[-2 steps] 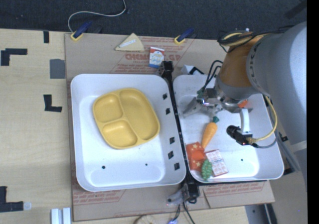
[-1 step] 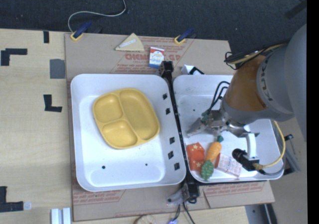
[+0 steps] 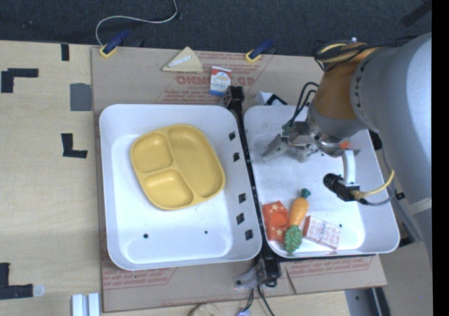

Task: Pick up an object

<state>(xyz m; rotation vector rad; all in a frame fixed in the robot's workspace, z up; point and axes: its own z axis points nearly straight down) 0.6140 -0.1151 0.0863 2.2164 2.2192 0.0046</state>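
While gripper [image 3: 280, 147] hangs spread & empty, well apart from carrot [image 3: 299, 211], you risk closing on bare bin [image 3: 317, 119].

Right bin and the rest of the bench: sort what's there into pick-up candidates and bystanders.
Job:
gripper
toy carrot
orange-red toy
green toy
red-and-white packet
right bin

Lying about:
yellow divided plate in the left bin
small carton
wedge
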